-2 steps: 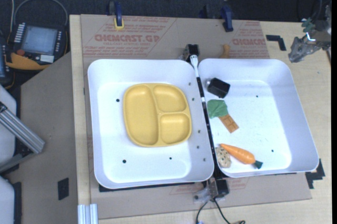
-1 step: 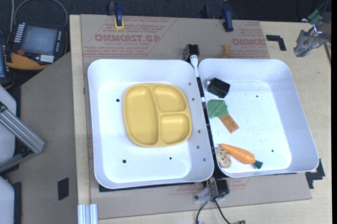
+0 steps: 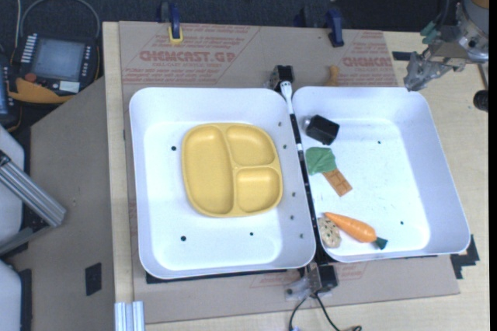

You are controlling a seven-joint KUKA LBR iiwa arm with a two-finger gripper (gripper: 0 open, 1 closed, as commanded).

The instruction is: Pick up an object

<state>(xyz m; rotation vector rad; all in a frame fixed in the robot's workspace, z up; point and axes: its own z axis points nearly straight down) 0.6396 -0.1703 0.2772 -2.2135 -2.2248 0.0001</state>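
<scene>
Pre-grasp: gripper (image 3: 417, 78) hovers off the right bin's (image 3: 435, 166) far corner, finger state unclear, nothing visibly held; next, descend over the carrot (image 3: 351, 227) inside.

Gripper (image 3: 417, 78) hovers beyond right bin (image 3: 404, 106) — carrot (image 3: 351, 228) inside.

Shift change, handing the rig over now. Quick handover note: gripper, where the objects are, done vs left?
Gripper: hangs above the far right corner of the right bin, nothing seen between its fingers; open or shut not readable from this view.
Right bin: black block at the far left, green piece and brown flat piece below it, carrot and a speckled cookie-like piece in the near left corner.
Left bin: yellow divided plate.
Done: nothing picked yet.
Left: descend, grasp one object, lift.
</scene>
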